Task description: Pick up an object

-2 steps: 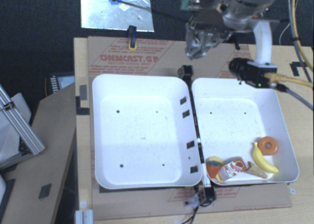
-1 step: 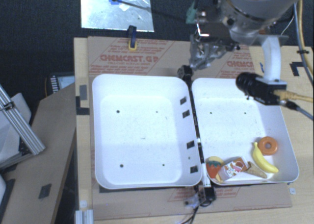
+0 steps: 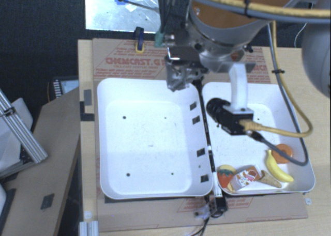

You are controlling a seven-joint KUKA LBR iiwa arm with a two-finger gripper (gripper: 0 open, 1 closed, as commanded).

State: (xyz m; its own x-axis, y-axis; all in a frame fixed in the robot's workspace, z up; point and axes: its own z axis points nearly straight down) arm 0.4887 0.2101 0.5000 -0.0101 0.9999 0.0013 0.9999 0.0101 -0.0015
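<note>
My gripper (image 3: 179, 78) hangs over the far right corner of the left bin (image 3: 111, 93), close to the divider between the bins, and I see nothing in it. The loose objects lie along the near edge of the right bin (image 3: 305, 181): a yellow banana (image 3: 279, 167), an orange round thing (image 3: 284, 152) just behind it, a red and orange fruit (image 3: 226, 174), a white and red packet (image 3: 246, 176) and a small brown piece (image 3: 269, 179). All of them are well in front of and to the right of the gripper.
A black device (image 3: 226, 116) on a white bracket hangs from the arm over the right bin, with a yellow cable (image 3: 279, 134) trailing right. Black clips (image 3: 199, 136) line the divider. The bins stand on a cardboard sheet (image 3: 129, 60).
</note>
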